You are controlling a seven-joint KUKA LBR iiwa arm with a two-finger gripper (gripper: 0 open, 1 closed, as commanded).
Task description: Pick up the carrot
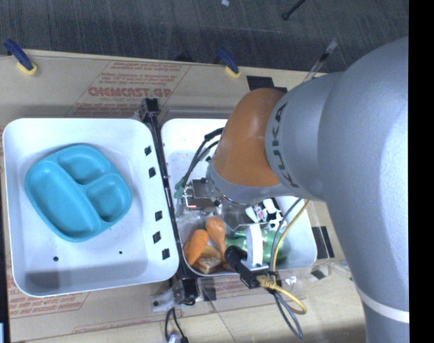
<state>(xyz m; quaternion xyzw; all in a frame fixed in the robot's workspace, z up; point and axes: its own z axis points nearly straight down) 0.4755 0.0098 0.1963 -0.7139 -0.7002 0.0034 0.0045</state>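
Currently | carrot [196,247] is seen at the lower edge of the right bin [177,138], lower centre of frame, beside another orange piece [216,230] | long axis judged steep, tilted toward lower left | pincer [195,194] is placed just above it in frame, under the wrist | pincer state cannot be told

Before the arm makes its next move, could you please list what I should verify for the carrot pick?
1. Orange tapered carrot in view in the right white bin: ok.
2. Carrot clear of neighbours: not ok; a second orange piece and a brown lump crowd it.
3. Grey arm with orange band over the right bin: ok.
4. Carrot lifted: not ok.
5. Blue divided plate apart, in the left white bin: ok.
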